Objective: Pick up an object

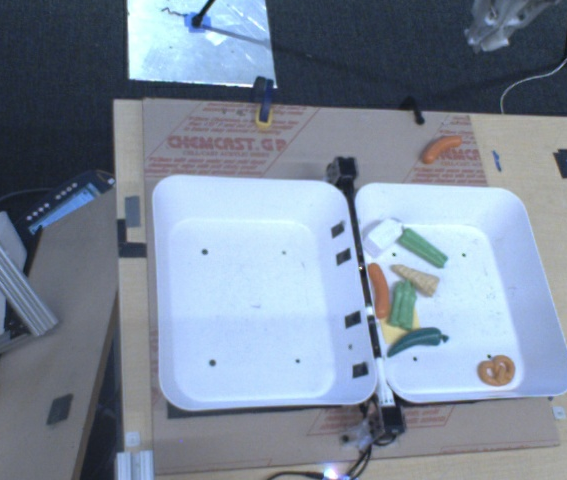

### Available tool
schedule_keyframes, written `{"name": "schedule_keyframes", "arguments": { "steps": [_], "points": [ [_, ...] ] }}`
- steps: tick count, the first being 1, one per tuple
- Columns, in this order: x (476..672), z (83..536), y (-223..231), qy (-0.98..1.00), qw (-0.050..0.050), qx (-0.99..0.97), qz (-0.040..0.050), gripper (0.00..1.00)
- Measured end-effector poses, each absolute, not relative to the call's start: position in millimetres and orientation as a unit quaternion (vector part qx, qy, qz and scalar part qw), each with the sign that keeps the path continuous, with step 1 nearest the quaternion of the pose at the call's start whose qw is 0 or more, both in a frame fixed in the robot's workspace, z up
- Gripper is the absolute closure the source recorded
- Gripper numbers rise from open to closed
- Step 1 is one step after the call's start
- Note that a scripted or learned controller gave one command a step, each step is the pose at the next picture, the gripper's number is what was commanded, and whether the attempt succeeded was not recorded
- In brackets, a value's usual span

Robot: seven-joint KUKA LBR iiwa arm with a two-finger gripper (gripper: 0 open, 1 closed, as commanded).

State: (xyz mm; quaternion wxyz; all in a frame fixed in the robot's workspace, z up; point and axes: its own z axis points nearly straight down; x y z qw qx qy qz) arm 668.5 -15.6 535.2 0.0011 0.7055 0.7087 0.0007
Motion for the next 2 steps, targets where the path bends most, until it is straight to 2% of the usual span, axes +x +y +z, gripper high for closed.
{"name": "schedule_keyframes", "arguments": {
  "steps": [1, 2],
  "points": [
    [668.5, 535, -6, 0.709, 0.001, 0.706, 0.0006, 1.00],
    [666.9, 365, 48, 0.710, -0.006, 0.704, -0.0051, 1.00]
  ]
}}
